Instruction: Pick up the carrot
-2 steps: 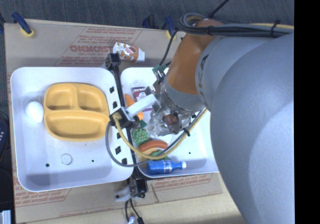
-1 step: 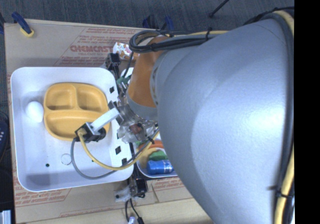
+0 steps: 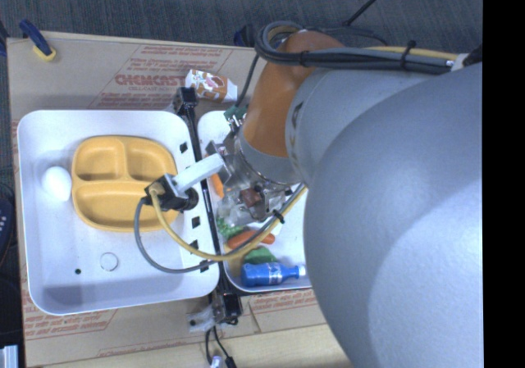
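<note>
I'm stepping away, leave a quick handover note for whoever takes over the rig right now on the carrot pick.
Gripper: down inside the right bin, low over the clutter there; its open or shut state cannot be read from above.
Carrot: an orange piece lying in the right bin just below the gripper, next to a green item and a blue bottle. It looks to be resting in the bin, not lifted.
Left bin: holds a yellow divided tray and a white ball.
Done: arm is over the right bin.
Left: grasp the carrot and lift it clear.
</note>
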Available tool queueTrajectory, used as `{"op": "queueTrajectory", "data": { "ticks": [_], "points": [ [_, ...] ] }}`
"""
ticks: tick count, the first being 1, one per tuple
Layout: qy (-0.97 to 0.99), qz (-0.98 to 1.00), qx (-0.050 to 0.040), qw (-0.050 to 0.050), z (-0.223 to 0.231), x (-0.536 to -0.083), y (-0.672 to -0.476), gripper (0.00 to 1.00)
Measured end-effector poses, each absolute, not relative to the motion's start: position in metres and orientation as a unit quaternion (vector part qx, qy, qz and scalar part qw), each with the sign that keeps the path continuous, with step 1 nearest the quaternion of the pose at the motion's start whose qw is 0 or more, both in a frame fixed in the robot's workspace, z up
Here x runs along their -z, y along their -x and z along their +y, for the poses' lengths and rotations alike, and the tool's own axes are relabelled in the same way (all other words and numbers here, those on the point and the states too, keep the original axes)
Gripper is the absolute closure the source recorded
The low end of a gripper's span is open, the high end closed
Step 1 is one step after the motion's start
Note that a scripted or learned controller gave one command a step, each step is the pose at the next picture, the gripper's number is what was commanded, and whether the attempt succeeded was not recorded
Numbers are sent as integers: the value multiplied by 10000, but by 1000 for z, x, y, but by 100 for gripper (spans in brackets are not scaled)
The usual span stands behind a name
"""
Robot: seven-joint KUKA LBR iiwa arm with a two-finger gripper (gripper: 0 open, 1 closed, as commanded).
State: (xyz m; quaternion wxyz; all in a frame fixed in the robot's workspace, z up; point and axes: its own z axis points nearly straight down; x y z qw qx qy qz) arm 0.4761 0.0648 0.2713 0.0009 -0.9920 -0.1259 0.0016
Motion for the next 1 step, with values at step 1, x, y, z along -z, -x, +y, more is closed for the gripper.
{"op": "queueTrajectory", "data": {
  "ticks": [1],
  "points": [
    [9727, -2322, -35, 19, 42, -210, -475, 100]
  ]
}}
